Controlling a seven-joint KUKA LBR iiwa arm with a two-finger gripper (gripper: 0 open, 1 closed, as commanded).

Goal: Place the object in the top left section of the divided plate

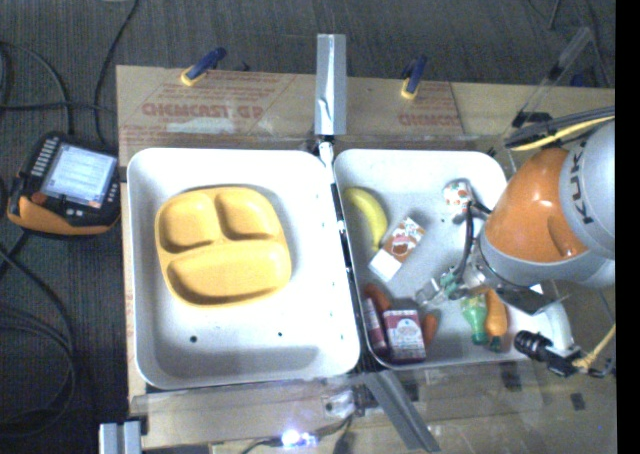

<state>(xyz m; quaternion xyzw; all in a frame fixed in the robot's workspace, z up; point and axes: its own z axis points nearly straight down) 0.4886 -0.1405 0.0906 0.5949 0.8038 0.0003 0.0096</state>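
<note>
A yellow divided plate (225,242) lies in the left bin (150,342), with two small sections at the top and one long section below; nothing lies in them. My gripper (446,288) hangs low in the right bin (420,167), under the orange wrist band, just left of a green bottle (473,321) and an orange carrot-like piece (495,314). Other objects in that bin are a banana (367,214), a small white and red carton (398,246) and a red box (404,333). The arm hides what lies beneath the gripper.
A dark red bottle (373,323) lies along the right bin's left wall, and a small orange item (431,324) sits beside the red box. A small round white and red object (458,192) rests near the back. A pendant (70,182) lies left of the bench.
</note>
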